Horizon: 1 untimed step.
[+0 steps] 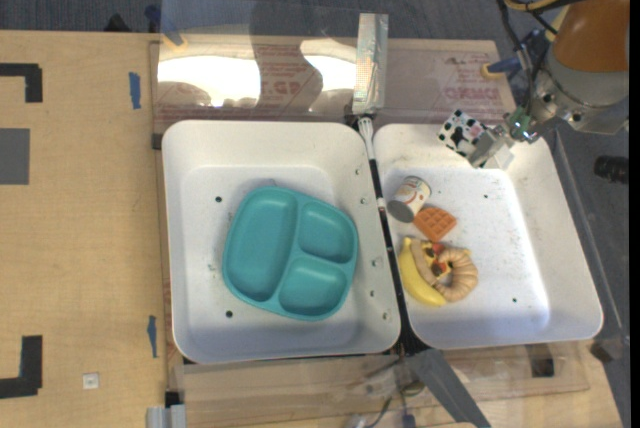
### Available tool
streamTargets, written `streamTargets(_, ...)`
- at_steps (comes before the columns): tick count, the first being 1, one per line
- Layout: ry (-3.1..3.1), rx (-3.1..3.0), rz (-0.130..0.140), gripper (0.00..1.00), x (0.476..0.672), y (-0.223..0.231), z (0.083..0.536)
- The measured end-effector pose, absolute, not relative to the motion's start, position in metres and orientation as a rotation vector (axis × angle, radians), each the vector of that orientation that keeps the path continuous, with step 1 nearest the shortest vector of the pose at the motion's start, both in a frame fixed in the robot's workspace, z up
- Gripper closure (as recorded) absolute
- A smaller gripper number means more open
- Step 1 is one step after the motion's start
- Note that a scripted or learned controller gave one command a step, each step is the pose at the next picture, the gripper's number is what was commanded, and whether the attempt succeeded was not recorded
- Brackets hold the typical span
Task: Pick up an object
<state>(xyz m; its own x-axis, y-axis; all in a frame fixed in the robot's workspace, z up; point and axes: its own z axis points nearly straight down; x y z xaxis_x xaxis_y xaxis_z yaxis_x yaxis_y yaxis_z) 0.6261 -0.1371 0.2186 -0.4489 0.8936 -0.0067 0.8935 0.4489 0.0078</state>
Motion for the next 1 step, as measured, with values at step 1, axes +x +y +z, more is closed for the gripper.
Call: streamTargets(1,2.913,1.151,0.000,1.00,0.6017,-0.1651,0.2583)
